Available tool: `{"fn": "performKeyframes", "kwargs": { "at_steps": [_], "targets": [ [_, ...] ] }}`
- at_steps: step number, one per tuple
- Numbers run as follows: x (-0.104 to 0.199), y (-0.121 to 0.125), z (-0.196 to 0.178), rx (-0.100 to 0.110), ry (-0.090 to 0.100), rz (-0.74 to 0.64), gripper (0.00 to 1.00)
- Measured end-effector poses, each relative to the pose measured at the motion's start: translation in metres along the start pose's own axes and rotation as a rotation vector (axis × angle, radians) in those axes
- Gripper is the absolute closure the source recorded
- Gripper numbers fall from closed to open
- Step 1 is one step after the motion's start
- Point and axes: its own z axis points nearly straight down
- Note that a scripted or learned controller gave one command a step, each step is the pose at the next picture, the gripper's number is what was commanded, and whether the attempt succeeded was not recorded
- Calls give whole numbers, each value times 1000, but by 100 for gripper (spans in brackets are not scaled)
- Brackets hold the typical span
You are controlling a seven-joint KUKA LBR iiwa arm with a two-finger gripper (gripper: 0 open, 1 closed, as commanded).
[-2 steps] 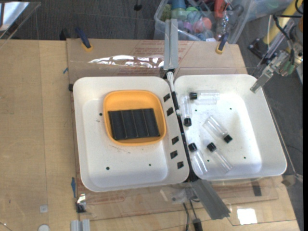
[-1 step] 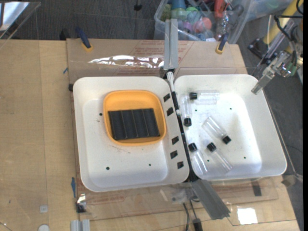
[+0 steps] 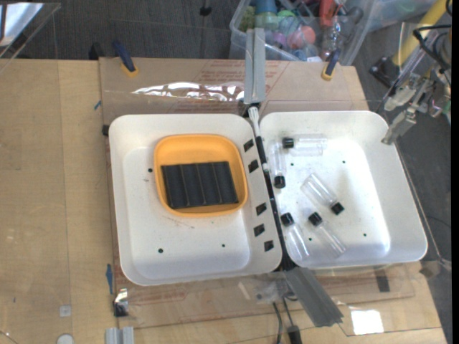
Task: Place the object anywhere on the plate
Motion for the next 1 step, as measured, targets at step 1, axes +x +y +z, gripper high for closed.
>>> {"fn": "performKeyframes", "kwargs": {
  "at_steps": [1],
  "targets": [
    [6,-2,-4,-1,3,-286,0]
  ]
}}
